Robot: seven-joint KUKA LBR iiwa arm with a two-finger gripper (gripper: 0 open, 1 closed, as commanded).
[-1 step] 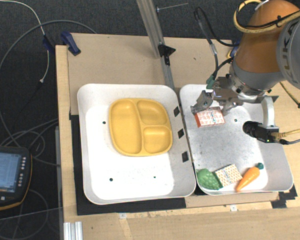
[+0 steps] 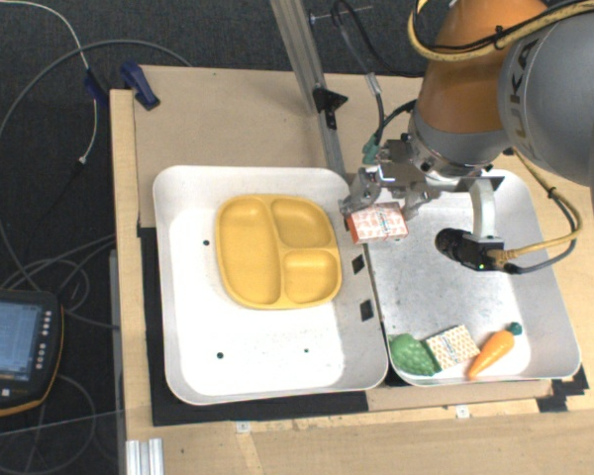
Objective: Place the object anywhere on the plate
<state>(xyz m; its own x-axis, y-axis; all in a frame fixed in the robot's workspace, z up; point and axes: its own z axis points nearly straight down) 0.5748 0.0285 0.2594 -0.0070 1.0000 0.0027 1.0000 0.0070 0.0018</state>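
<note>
A yellow plate (image 2: 277,250) with three compartments lies in the left bin (image 2: 183,295). My gripper (image 2: 380,208) hangs over the divide between the two bins, just right of the plate's upper right corner. Its fingers are shut on a small red and white box (image 2: 378,226), which sticks out below them, tilted a little. The box is beside the plate, not over it.
The right bin (image 2: 544,295) holds a green toy (image 2: 412,353), a checkered cracker-like piece (image 2: 451,345) and a toy carrot (image 2: 492,352) along its front edge. A black cable connector (image 2: 465,248) hangs from the wrist over the right bin. A metal post (image 2: 302,57) rises behind the bins.
</note>
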